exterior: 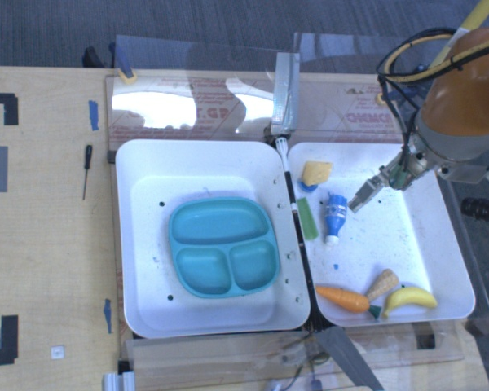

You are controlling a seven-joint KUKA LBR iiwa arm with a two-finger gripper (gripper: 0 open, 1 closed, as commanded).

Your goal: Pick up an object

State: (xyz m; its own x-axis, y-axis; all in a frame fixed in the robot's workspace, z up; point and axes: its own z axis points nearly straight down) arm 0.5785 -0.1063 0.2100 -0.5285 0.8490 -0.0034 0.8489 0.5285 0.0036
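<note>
Pincer tip just right of blue bottle; spread or pressed, cannot tell. Bottle likely light, rigid, slick: pinch mid-body.

Arm was cut off by the frame edge at 3 o'clock, w/ the orange band only partly seen. Claw tips were too small to tell open or closed. Green stem of banana was half-hidden.
</note>
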